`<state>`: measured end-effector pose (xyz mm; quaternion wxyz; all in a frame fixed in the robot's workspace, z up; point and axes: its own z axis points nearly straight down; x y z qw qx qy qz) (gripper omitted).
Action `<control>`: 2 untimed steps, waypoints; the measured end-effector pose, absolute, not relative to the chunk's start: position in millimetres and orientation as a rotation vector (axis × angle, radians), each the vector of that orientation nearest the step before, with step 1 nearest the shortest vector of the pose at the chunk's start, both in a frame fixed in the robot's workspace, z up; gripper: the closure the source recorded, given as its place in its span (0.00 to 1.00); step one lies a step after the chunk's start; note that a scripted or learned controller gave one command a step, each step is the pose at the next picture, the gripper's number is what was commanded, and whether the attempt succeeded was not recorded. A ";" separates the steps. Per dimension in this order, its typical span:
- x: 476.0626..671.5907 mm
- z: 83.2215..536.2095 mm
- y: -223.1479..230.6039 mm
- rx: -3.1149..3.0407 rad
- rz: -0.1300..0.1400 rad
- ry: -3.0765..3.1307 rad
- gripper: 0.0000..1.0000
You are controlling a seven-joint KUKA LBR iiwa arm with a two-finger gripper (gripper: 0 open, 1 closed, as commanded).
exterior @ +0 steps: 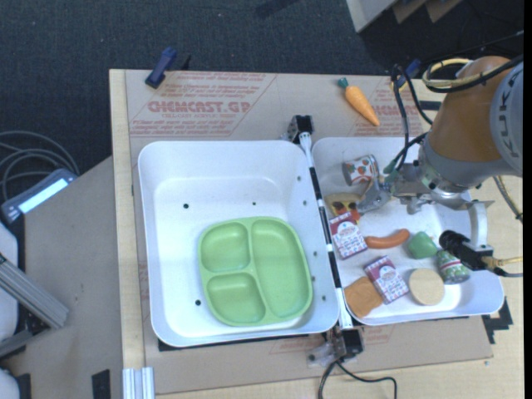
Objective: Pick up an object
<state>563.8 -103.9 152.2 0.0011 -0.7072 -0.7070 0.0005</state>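
Gripper low in right bin, finger state can't tell. Left bin has green tray. Right bin holds can just above gripper, carton below it, sausage, second carton, cracker, round biscuit, green piece. Carrot on bench above right bin.

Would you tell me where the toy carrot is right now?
The toy carrot lies outside both bins on the bench board, just beyond the right bin's far edge.
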 end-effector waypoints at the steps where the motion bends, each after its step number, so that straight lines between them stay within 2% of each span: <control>1: 645.5 88.4 -99.2 -2.226 -0.008 -2.230 0.00; 2: 663.6 86.3 -97.1 -2.218 0.023 -2.209 0.00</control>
